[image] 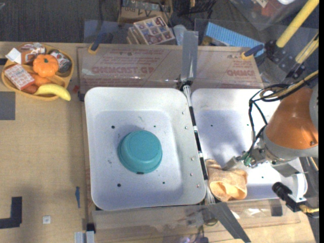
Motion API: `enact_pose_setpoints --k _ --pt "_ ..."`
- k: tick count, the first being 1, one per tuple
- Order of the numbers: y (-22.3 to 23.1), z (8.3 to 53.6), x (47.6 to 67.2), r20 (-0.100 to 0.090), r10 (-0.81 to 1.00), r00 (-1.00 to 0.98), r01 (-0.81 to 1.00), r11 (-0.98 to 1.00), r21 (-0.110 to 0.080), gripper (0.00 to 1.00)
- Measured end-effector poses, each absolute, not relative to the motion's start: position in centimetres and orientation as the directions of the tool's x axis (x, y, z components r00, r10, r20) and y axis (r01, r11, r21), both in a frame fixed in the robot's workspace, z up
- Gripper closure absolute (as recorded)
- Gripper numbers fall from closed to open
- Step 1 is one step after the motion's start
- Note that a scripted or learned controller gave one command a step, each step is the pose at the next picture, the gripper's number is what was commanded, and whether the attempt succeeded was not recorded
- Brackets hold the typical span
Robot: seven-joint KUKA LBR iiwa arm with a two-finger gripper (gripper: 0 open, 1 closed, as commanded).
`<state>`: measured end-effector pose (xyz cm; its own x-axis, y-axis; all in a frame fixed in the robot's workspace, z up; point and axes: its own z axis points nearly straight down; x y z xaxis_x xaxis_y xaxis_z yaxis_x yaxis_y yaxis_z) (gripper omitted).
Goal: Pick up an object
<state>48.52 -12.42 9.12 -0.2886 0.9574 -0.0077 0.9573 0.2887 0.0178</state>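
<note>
You have the gripper [242, 162] low in the right bin [223, 110], just at the cloth [229, 184] lying at that bin's 7 o'clock corner. Whether the jaws are wide or narrow, you cannot tell. Nothing is lifted yet (the bowl [140, 151] sits mid left bin [101, 110]), so the pick remains.

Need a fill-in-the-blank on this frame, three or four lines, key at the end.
1. The teal round bowl lies upside down in the ____ white bin.
2. The crumpled yellow-orange cloth lies in the right white bin, at its ____ left corner.
3. The gripper sits just above the ____.
4. The yellow dish of toy food holds a yellow ____.

Missing: left; near; cloth; banana
</note>
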Motion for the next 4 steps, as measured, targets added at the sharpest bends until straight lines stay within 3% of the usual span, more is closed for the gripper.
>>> enact_pose_setpoints --k 1,2,3,4 --pt "-10.4 9.1 48.4 -0.009 0.961 -0.278 0.96 0.278 0.016 0.0" --pt "-10.5 10.1 48.5 -0.007 0.962 -0.274 0.962 0.274 0.019 1.0" --pt "-7.0 18.5 49.3 -0.001 0.986 -0.168 0.986 0.168 0.002 1.0" --pt "-7.0 18.5 49.3 -0.001 0.986 -0.167 0.986 0.167 0.001 0.0"
